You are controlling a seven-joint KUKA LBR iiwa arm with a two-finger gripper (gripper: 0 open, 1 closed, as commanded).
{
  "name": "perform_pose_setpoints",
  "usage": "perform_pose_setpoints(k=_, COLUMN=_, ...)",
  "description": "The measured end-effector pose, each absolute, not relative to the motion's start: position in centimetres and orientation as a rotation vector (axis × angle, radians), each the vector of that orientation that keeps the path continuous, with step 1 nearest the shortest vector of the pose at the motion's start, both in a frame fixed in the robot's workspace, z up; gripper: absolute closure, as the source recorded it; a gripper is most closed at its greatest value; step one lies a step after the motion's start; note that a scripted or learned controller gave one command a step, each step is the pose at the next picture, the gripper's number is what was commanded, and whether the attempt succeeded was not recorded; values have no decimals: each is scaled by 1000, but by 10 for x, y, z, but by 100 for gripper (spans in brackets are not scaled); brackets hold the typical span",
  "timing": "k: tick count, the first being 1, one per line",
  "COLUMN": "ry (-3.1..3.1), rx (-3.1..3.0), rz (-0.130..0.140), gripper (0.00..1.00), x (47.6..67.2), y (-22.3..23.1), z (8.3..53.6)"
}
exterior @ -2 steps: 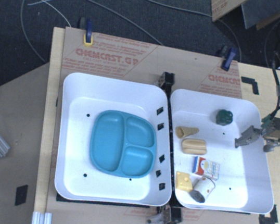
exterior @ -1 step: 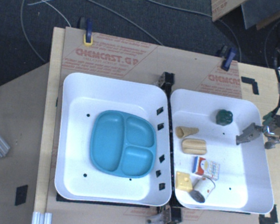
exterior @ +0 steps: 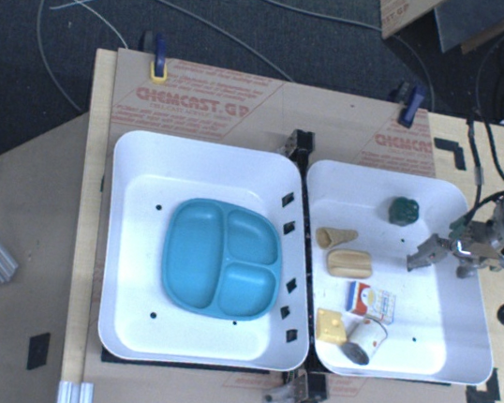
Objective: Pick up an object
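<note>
The right bin (exterior: 457, 342) holds several small objects. A dark green lump (exterior: 404, 210) lies near its far side. A tan wedge (exterior: 336, 238) and a tan block (exterior: 349, 263) lie at its left. Nearer the front are a red, white and blue packet (exterior: 371, 302), a yellow block (exterior: 332, 327) and a white cup on its side (exterior: 363, 340). My gripper (exterior: 441, 265) hangs over the right half of this bin, open, with nothing between its fingers. It is right of the tan block and below the green lump, apart from both.
The left bin (exterior: 142, 178) holds a blue divided plate (exterior: 222, 259). A black divider strip (exterior: 295, 241) runs between the bins. Blue clamps (exterior: 161, 58) hold the board's far edge. Cables (exterior: 494, 111) trail at the back right.
</note>
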State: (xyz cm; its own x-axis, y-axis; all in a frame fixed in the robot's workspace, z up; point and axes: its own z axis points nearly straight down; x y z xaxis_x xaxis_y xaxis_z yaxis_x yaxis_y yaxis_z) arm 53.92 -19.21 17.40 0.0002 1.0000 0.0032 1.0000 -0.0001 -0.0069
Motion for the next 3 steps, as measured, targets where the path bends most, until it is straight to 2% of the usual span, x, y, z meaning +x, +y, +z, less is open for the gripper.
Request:
perform_pose_setpoints(k=2, ry=-2217, rx=-2216, rz=4, gripper=0, x=537, y=-186, z=82)
perform_pose_setpoints(k=3, ry=-2221, rx=-2220, rz=-2, gripper=100, x=539, y=-187, z=96)
